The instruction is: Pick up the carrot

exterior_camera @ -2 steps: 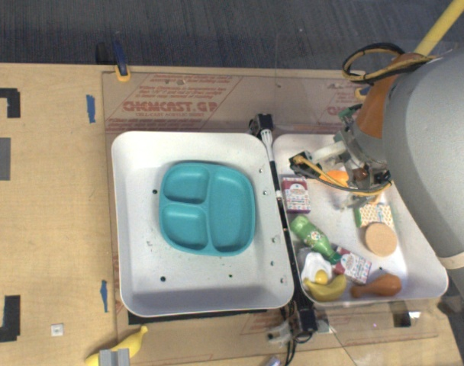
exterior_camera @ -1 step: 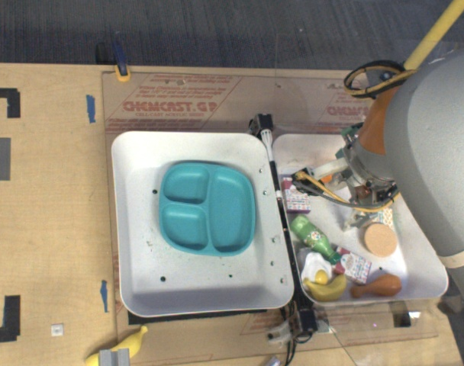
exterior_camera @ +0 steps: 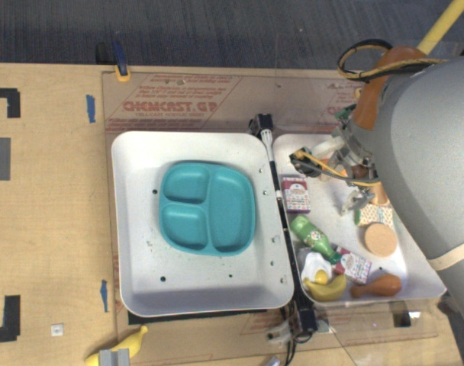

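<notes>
My gripper (exterior_camera: 356,183) hangs low over the back half of the right bin (exterior_camera: 415,280), under the grey arm (exterior_camera: 426,143) and a tangle of yellow and black cable. Just right of the gripper, at the arm's edge, a narrow orange piece (exterior_camera: 380,194) peeks out. It may be the carrot, and most of it is hidden by the arm. The gripper is close beside or touching it; which one is unclear.
The right bin also holds a red-and-white carton (exterior_camera: 295,193), a green bottle (exterior_camera: 313,236), a tan round disc (exterior_camera: 381,239), a banana (exterior_camera: 327,287) and a brown drumstick-like item (exterior_camera: 377,284). In the left bin (exterior_camera: 133,227) lies a teal divided plate (exterior_camera: 208,207).
</notes>
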Controlling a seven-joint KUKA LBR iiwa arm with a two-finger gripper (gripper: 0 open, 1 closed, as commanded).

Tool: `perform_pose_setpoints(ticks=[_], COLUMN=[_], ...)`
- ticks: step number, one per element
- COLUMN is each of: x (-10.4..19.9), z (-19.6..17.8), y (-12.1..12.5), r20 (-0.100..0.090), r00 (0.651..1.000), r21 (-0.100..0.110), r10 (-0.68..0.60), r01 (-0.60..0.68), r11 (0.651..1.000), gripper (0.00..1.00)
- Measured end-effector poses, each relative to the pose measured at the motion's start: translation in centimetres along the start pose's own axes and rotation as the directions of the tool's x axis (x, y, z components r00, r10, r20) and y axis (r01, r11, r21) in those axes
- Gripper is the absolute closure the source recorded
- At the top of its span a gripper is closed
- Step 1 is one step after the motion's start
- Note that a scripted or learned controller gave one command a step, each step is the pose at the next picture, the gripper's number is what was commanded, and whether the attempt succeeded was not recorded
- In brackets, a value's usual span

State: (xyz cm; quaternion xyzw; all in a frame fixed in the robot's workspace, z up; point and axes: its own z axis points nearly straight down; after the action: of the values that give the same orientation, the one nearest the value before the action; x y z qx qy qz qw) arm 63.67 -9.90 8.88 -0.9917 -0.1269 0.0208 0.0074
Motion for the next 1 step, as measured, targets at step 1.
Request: perform_pose_setpoints(ticks=[1], x=[-3.58], z=[0.18], y=[-1.09], r20=[-0.041], r00=[0.998], r21=[-0.015], r10=[0.049], r01=[-0.050], r11=[0.999], gripper=[0.00])
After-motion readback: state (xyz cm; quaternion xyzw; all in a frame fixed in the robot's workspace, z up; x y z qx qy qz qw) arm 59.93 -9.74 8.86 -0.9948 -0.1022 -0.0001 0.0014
